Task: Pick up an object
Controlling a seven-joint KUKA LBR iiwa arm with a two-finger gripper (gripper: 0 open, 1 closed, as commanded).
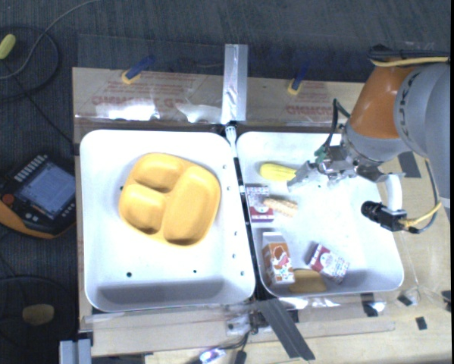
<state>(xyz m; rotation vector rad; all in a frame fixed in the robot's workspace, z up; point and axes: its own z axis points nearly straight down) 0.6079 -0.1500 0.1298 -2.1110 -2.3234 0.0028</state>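
Yellow and banana-shaped, the nearest candidate for your pick lies at the back of the right bin [393, 268], close to the divider side: a small toy banana [276, 172] resting flat on the white floor. Your gripper [308, 171] sits just beside its right end, low over the bin, but whether the fingers are apart or together you cannot tell from this overhead slant, and nothing is visibly caught between them.

Just in front of the banana you see a red-and-white packet [258, 204] against the bin's left wall, with a pale, corn-like piece [281, 205] lying across its right edge. Further forward, near the front wall, a red carton [277, 260] lies beside a brown oblong item [308, 281], and a second red-and-white packet [329, 263] is tilted just to the right of them.

Your grey arm [431, 112] enters from the right, its orange band [380, 105] above the wrist, with a black fitting [380, 213] and cable hanging over the bin's right side.

Across the divider, the left bin [105, 279] holds a large yellow sectioned plate [168, 197], upside down or domed, roughly centred toward the back. Outside the bench on the dark floor to the left, you see a handheld pendant [37, 196] with a screen.
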